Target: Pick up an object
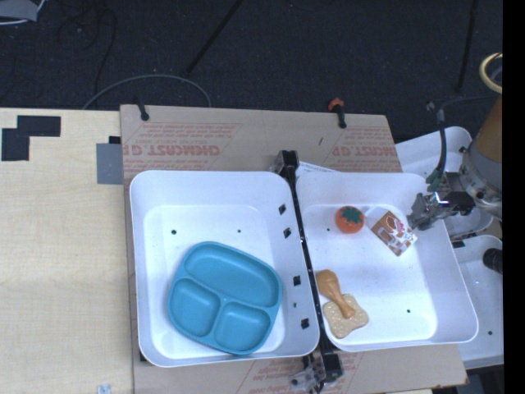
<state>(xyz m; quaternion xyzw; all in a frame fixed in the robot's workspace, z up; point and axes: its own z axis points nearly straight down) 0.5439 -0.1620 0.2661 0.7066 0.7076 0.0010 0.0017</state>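
Observation:
In the right bin (426, 322) lie a small orange tomato-like ball (350, 219), a small printed packet (393, 231) and a tan wooden utensil on a beige star-shaped piece (340, 302). My gripper (428, 206) hangs at the bin's right rim, just right of the packet and close to it. The arm reaches in from the right edge.
The left bin (156, 220) holds a blue divided plate (223, 296). Both bins rest on a cardboard sheet (246, 142) on the wooden bench. Cables and white fixtures crowd the space right of the right bin.

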